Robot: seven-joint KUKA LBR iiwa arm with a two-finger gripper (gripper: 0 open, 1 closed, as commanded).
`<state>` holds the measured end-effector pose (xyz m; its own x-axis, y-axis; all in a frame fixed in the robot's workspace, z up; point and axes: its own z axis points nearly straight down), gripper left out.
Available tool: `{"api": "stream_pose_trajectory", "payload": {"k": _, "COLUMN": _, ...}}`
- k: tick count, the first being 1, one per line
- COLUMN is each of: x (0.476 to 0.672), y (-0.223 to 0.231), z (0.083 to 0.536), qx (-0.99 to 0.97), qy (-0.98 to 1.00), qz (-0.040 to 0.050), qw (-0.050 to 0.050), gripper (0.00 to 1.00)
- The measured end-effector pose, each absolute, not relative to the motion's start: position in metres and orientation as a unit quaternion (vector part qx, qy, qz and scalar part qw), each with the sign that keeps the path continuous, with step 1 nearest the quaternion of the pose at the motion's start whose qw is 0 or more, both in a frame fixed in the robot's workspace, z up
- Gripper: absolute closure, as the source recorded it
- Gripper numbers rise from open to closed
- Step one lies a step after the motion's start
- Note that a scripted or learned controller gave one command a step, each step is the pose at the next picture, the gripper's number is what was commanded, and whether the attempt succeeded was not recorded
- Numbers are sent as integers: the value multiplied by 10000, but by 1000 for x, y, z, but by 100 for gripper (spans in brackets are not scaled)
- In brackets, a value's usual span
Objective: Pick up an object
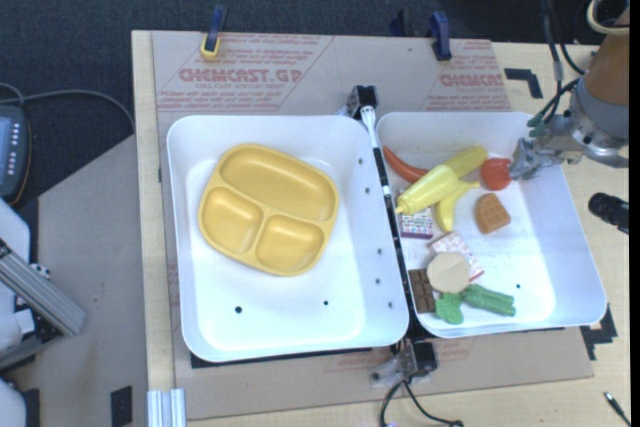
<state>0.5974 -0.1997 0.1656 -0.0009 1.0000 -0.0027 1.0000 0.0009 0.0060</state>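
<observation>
The right bin [570, 245] holds several toy foods. A red tomato [495, 173] lies near its far right, with a brown bread piece [491, 213] just in front of it. Yellow corn pieces [440, 183] and a long red pepper [404, 164] lie by the divider. A beige round disc [448, 272], a green vegetable [480, 301] and a brown bar [421, 290] sit at the near edge. My gripper [527, 160] hangs low at the bin's far right side, right beside the tomato; nothing shows as held.
The left bin [200, 295] carries a yellow divided plate [268, 208]. A small printed packet [416, 222] and a pink-white wrapper [457, 246] lie mid right bin. Clamps [212, 35] hold the cardboard at the back. The arm's orange band [612, 75] rises at right.
</observation>
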Motion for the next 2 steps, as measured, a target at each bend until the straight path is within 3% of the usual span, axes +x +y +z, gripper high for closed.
{"api": "stream_pose_trajectory", "payload": {"k": 1, "x": 599, "y": -200, "z": 220, "qx": 7066, "qy": 7076, "qz": 14, "qw": 37, "gripper": 100}}
{"api": "stream_pose_trajectory", "payload": {"k": 2, "x": 594, "y": -139, "z": 221, "qx": 7052, "qy": 7091, "qz": 3, "qw": -15, "gripper": 100}}
